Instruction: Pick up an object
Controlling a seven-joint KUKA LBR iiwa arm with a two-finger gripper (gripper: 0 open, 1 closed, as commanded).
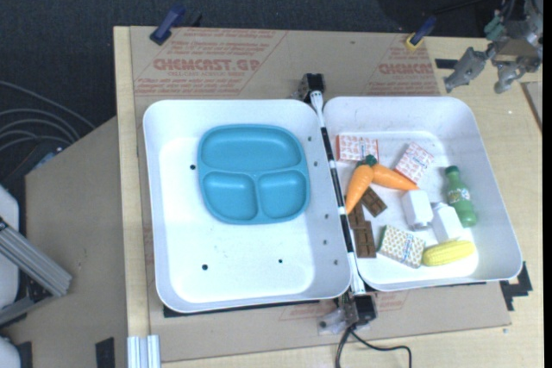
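The right bin (488,142) holds several toy foods. Two orange carrots (375,179) lie near its left side, with two brown chocolate bars (366,224) below them. A green bottle (459,196) and a yellow corn cob (447,252) lie at the right. Three red-patterned cracker packs (356,147) are spread among them, along with two small white blocks (420,208). My gripper (483,73) hangs open beyond the bin's far right corner, over the bench, with nothing between its fingers (459,70).
The left bin (172,237) holds a blue divided plate (253,172). Blue clamps (168,25) sit at the bench's far edge. A black hinge strip (332,177) runs between the bins. Grey cables lie on the floor at the left.
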